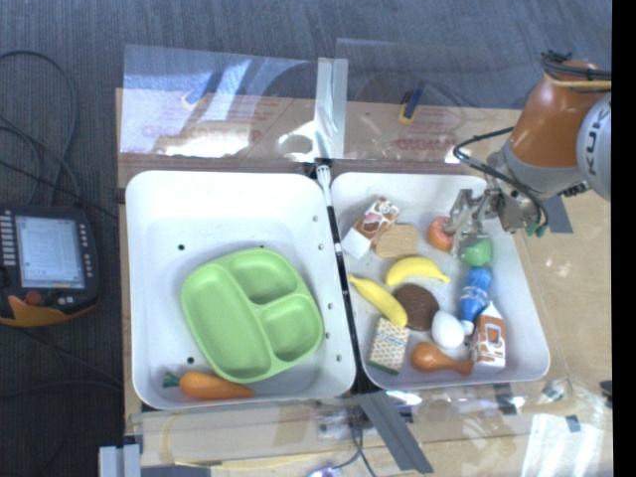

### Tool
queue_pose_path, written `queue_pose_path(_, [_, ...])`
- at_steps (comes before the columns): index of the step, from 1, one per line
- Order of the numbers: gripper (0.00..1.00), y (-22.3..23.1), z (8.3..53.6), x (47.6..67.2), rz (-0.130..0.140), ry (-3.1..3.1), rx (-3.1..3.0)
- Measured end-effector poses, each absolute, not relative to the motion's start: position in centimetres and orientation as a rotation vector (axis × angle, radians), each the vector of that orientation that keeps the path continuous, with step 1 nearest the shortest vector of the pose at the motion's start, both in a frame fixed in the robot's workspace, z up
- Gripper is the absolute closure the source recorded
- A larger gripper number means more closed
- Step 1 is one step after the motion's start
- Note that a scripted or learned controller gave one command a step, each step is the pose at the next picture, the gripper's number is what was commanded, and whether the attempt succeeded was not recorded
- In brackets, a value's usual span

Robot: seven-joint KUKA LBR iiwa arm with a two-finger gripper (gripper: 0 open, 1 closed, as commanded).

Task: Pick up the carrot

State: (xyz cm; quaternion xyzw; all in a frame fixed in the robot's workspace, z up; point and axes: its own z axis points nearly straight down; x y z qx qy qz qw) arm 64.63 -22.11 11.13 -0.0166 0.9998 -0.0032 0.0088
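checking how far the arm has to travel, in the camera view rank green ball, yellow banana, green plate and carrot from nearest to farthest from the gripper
From the gripper:
1. green ball, just below it in the right bin
2. yellow banana, mid right bin
3. green plate, in the left bin
4. carrot, left bin's near-left corner, below the plate

We see a bench point(89, 132) with a light brown top, and directly on it two shallow white bins side by side, the left bin point(149, 217) and the right bin point(527, 311), their inner rims touching along the middle. Behind them clear plastic sheeting point(229, 107) lies across the bench top, glaring in the light. Off the bench's left edge, on the dark ribbed floor point(60, 28), we see a control pendant point(45, 263) with a lit screen and a black cable point(40, 117) looping away from it.
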Motion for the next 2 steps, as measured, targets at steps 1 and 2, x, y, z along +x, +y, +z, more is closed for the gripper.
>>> queue_pose_path(1, [1.00, -17.9, 20.0, 62.4, -0.004, 3.089, -0.525])
queue_pose_path(2, [1.00, -14.8, 11.8, 61.2, -0.017, 3.034, -0.728])
